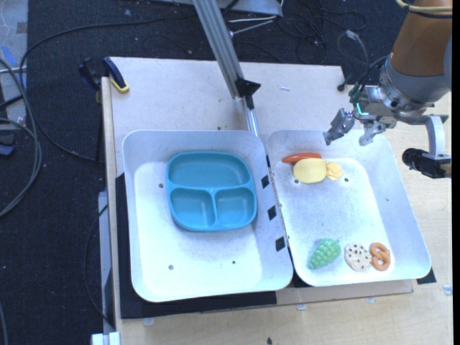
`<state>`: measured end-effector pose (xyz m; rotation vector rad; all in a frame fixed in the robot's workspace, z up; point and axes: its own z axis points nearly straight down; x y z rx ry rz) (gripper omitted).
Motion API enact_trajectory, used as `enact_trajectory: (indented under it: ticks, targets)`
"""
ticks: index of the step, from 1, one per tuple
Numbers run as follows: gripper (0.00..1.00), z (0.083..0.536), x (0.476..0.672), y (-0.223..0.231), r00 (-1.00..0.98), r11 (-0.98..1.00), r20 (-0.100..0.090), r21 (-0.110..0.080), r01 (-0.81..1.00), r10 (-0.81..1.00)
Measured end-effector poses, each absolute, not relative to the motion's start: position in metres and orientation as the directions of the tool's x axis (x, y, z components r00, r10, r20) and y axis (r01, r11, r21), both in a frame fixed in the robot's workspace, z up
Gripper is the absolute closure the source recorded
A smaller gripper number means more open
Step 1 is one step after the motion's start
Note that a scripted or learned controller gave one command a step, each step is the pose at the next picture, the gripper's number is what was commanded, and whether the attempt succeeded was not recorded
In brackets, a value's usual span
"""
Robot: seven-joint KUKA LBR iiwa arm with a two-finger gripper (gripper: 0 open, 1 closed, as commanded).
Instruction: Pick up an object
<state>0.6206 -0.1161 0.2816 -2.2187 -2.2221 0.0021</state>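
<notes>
The gripper (355, 129) hangs over the far rim of the right bin (402, 214), its jaws spread apart with nothing between them. This looks like the approach step: no object has been taken yet, and the arm is placed above the bin rather than down among the things.

The nearest candidates lie just toward the camera from the gripper: a yellow lemon-shaped toy (310, 171), with a thin red-orange piece (302, 157) touching its far side and a small yellow piece (334, 170) touching its right side. At the near end of the same bin sit a green bunch of grapes (325, 253), a round cookie (356, 256) and a pretzel (379, 256), the last two side by side and close to the bin's near wall.

The next move probably calls for shifting the jaws over one chosen object, lowering, and then closing. The lemon cluster is nearest, but its three pieces crowd together, so the jaws might catch a neighbour or push one aside. The grapes stand a little apart and may give a cleaner grasp.

The left bin (144, 192) holds a blue divided plate (212, 190), well away from the gripper. A metal pole (219, 34) slants across the surface beyond the bins, clear of the path down.
</notes>
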Motion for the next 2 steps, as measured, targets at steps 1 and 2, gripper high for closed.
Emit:
enact_trajectory:
  ticks: [1,2]
  targets:
    - [0.0,0.283,0.621,-0.116,-0.002,0.002,0.0,0.0,1.0,1.0]
    - [0.0,0.224,0.621,-0.107,-0.003,0.003,0.0,-0.005,1.0,1.0]
